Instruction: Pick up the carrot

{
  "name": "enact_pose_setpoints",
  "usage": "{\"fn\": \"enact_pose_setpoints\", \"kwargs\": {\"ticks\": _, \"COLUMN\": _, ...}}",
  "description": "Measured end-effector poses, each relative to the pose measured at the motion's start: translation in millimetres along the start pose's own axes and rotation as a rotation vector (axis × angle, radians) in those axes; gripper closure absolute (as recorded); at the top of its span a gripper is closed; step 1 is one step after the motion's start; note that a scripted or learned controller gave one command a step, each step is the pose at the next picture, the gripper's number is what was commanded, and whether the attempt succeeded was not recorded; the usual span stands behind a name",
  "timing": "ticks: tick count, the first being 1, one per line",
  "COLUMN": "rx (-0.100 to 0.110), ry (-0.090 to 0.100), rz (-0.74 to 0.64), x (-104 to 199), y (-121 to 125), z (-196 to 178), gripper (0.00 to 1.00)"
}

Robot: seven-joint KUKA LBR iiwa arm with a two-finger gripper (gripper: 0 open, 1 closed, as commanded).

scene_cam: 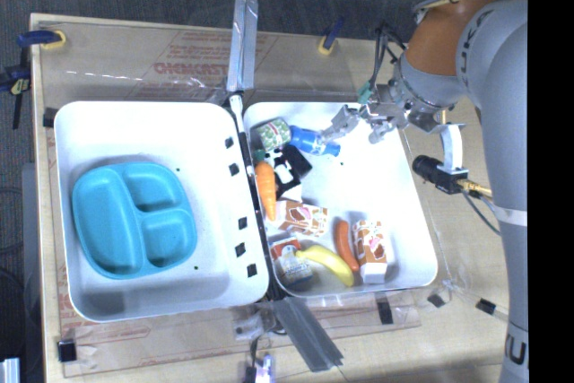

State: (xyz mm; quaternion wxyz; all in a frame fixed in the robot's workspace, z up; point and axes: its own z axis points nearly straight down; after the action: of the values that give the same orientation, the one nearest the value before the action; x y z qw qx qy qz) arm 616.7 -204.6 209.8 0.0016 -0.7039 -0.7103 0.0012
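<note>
lying in the right bin (pixel 408 184), carrot (pixel 265 188) by its left wall, banana (pixel 327 262), cartons; left bin (pixel 134 126) holding blue tray (pixel 133 217); pincer (pixel 359 123) spread wide, empty

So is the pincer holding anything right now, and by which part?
Nothing is held. The pincer hangs open over the right bin's upper area, apart from the carrot lying by the divider.
</note>
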Motion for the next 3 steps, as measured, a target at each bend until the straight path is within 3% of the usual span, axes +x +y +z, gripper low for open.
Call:
{"fn": "enact_pose_setpoints", "kwargs": {"ticks": 1, "rx": -0.019, "ry": -0.001, "rz": 0.081, "x": 21, "y": -90, "z": 98, "gripper": 0.00}}
{"fn": "enact_pose_setpoints", "kwargs": {"ticks": 2, "rx": -0.015, "ry": -0.020, "rz": 0.203, "x": 79, "y": -54, "z": 114, "gripper": 0.00}}
{"fn": "enact_pose_setpoints", "kwargs": {"ticks": 3, "rx": -0.005, "ry": -0.010, "rz": 0.198, "x": 83, "y": -55, "z": 106, "gripper": 1.00}}
